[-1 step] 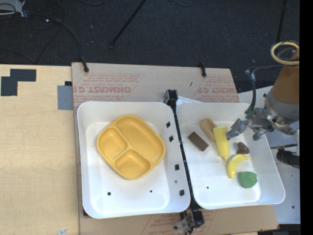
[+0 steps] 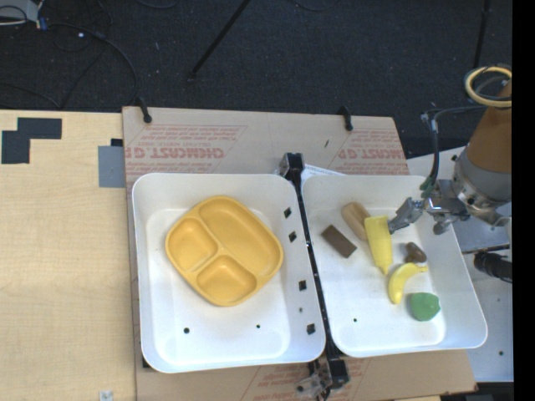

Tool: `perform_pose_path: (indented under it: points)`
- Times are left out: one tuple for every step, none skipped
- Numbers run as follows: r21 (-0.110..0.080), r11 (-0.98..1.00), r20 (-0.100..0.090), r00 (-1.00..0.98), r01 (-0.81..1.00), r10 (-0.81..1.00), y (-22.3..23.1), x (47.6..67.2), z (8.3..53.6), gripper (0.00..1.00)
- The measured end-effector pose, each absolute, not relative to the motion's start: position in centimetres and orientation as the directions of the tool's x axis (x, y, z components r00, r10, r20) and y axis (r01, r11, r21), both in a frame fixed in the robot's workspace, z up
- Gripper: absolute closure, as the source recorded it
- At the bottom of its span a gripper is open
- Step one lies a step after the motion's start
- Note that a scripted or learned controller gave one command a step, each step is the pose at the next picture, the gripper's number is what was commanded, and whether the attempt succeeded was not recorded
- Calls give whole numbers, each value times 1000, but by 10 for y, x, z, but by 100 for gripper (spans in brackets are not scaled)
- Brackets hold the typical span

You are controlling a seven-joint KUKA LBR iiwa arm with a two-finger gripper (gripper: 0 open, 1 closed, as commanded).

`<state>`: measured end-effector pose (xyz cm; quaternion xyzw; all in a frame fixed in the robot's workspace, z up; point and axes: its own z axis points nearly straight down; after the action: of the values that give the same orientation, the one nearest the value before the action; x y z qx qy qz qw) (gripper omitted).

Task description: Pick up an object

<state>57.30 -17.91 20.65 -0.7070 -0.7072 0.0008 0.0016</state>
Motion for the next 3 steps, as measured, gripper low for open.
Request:
perform_pose_path:
  points:
    - [-6, 0, 2, 0, 1000, 1000, -180, 575, 143, 0]
    - [-5, 1, 3, -1, 1000, 1000, -178, 575, 91, 0]
    - [-6, -1, 3, 1, 1000, 1000, -179, 575, 102, 100]
